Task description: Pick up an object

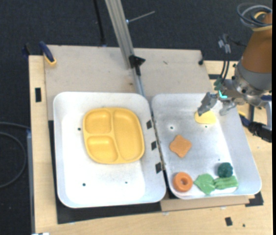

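1. The gripper (pixel 215 105) hangs over the far part of the right bin (pixel 241 146), reached in from the right under the arm's orange band (pixel 258 53). Its two grey fingers slant down and spread apart; they look released, with nothing seen between them.
2. Just beneath and touching the fingertips in the view lies a flat pale yellow piece (pixel 206 117), smooth, with a rounded edge. The gripper covers its far side, so its full outline and long axis cannot be told.
3. Nearer the camera, in the middle of the right bin, lies an orange block (pixel 180 146), matte and roughly square, turned so that one corner points toward the bin's near edge. It lies apart from everything else.
4. Along the near edge of that bin sit four more things: an orange ring (pixel 182 181) with a dark hole, lying flat; a light green lump (pixel 205 183) just beside it; a light green bar (pixel 226 182) touching the lump, its long axis running left to right along the edge; and a dark green knobbly ball (pixel 225 170) just behind the bar.
5. The left bin (pixel 69 180) is white and speckled, and holds a glossy yellow tray (pixel 113 134) with three compartments and rounded corners.
6. A metal post (pixel 121 28) rises from the bench (pixel 89 67) behind the bins.
7. No writing or label can be read.
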You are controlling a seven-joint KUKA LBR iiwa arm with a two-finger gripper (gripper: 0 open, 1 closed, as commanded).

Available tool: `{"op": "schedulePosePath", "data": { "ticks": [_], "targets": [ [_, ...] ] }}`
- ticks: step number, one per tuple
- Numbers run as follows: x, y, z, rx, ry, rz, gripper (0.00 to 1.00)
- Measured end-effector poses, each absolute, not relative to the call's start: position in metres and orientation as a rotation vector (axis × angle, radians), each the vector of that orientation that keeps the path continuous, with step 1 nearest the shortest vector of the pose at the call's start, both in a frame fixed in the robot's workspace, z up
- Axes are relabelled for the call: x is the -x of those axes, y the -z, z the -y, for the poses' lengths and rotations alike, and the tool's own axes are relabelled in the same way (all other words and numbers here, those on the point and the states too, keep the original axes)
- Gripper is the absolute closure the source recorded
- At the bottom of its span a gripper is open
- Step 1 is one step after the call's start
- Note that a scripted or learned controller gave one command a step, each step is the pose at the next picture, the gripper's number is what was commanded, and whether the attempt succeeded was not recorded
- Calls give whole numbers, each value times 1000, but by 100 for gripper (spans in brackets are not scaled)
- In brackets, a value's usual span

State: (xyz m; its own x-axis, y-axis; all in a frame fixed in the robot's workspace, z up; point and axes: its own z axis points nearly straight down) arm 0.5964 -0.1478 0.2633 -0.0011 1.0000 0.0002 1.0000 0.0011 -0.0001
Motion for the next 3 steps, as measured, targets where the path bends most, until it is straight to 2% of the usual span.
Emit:
{"op": "schedulePosePath", "data": {
  "ticks": [1,3],
  "targets": [
    [-597,-264,148,2221,2,2224,0],
    [-601,-154,161,2221,-5,2220,0]
  ]
}}
